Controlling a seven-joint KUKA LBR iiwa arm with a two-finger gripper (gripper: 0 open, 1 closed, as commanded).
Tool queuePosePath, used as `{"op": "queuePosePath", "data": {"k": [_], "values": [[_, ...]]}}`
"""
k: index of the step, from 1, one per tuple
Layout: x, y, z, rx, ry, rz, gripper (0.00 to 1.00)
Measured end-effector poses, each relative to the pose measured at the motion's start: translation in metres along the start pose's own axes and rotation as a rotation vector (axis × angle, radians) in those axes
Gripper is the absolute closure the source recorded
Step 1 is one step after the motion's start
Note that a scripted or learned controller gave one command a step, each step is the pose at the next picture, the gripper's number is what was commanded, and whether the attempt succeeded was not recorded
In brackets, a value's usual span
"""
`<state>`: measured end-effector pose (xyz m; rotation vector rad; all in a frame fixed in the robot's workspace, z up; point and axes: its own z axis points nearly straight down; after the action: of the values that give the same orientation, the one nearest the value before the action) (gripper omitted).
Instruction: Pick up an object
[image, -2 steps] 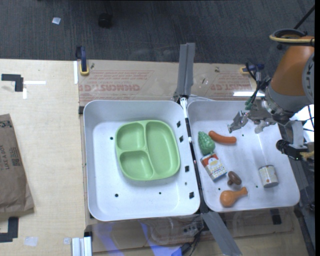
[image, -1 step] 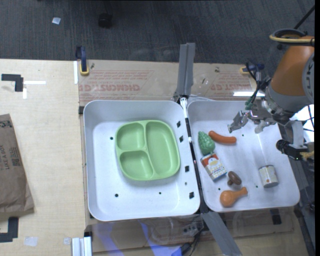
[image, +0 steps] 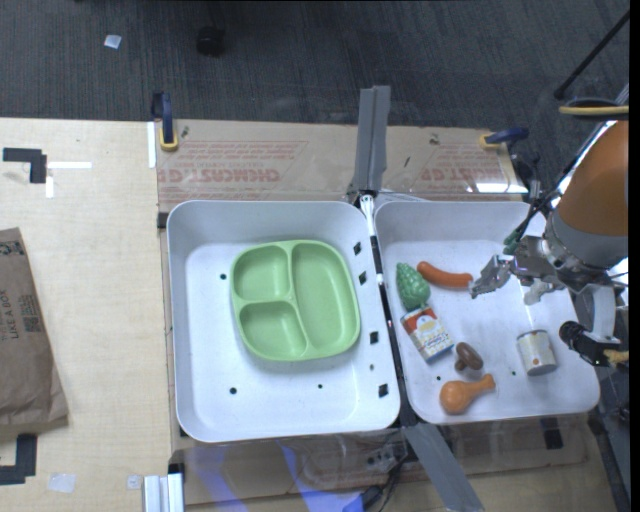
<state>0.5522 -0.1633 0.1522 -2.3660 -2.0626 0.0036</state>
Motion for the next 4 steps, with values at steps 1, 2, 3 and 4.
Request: {"op": "queuePosePath", "data": {"k": [1,2,3,4], "values": [[0.046,0.038,0.061,-0.002,-0.001,-0.078,0.00],[0.077,0.071,0.060,-0.005,-0.002,-0.220,0.00],[0.075,0.072,0.050,-0.005,-0.004,-0.220,1.00],[0.072,0.068,-0.006,-0.005,-0.003,-0.325,1.00]]}}
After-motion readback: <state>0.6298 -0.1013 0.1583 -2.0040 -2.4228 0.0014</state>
